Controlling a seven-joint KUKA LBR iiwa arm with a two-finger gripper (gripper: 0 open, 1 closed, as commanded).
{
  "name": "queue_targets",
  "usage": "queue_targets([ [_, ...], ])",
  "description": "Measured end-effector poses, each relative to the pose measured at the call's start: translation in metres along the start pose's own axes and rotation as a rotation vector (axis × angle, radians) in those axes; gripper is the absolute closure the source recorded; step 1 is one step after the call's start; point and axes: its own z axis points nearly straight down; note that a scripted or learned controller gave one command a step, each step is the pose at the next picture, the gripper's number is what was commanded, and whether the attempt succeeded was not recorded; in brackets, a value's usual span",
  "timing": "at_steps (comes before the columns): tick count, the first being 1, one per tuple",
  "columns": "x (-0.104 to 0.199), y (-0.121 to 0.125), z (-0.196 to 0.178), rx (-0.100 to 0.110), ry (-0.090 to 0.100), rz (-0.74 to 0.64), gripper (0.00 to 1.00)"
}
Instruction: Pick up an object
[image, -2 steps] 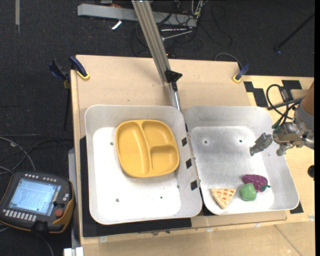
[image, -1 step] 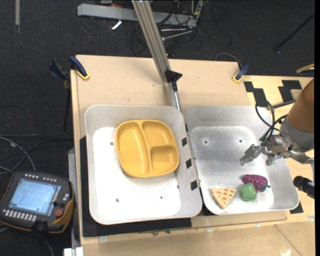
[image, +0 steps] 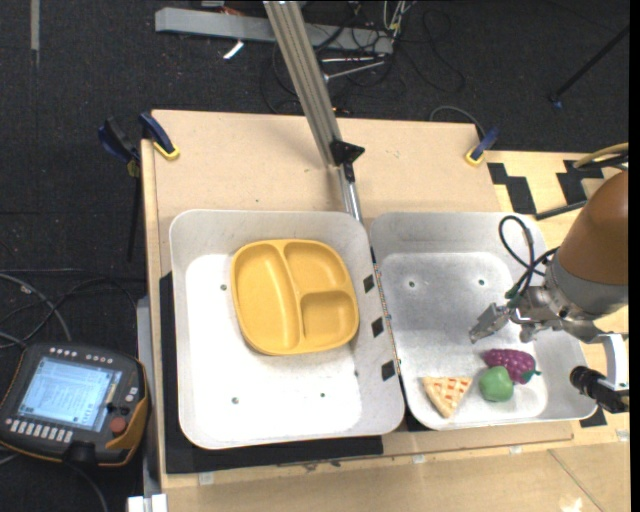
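In the right bin (image: 440, 275) lie three small toy foods near the front: a purple grape bunch (image: 510, 360), a green apple (image: 496, 385) and a pizza slice (image: 446, 392). My gripper (image: 490, 322) reaches in from the right and hangs low over the bin floor, just up and left of the grapes. Its fingers look spread, with nothing between them. The grapes touch the apple; the pizza slice lies a little apart to the left.
The left bin (image: 200, 300) holds a yellow divided plate (image: 296, 296). A metal pole (image: 310, 80) slants across the back of the bench. A teach pendant (image: 70, 400) lies on the floor at the lower left.
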Motion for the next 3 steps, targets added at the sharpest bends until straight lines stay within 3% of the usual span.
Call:
queue_targets([
  [1, 0.000, 0.001, -0.013, -0.005, -0.002, -0.001, 1.00],
  [3, 0.001, -0.001, -0.123, -0.010, -0.004, -0.003, 1.00],
])
